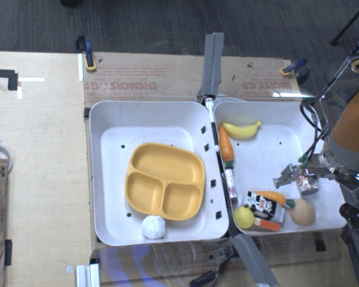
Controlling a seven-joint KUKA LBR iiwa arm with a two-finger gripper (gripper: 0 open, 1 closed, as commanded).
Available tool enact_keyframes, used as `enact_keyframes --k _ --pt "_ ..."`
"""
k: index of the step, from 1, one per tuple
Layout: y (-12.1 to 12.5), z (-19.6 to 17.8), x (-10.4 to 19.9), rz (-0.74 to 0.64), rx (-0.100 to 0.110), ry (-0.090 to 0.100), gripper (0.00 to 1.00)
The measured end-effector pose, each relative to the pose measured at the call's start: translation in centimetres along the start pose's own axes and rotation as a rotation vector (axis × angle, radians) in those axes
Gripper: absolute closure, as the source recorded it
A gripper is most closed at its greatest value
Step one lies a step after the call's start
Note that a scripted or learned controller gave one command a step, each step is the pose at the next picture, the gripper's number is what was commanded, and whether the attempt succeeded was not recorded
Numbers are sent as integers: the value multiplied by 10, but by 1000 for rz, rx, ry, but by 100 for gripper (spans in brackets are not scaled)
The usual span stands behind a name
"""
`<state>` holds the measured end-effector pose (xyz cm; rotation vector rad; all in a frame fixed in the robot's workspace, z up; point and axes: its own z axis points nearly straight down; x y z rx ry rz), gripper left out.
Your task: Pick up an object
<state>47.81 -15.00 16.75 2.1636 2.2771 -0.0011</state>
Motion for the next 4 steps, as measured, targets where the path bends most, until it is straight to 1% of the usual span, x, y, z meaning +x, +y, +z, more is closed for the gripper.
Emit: enact_keyframes --k 1,2,3,4 --pt "25 76 -64 53 1 13 0" --pt "16 61 -35 59 2 2 0" --pt "16 53 -35 59 4 2 100" --pt "56 -63 8 126 2 -1 100"
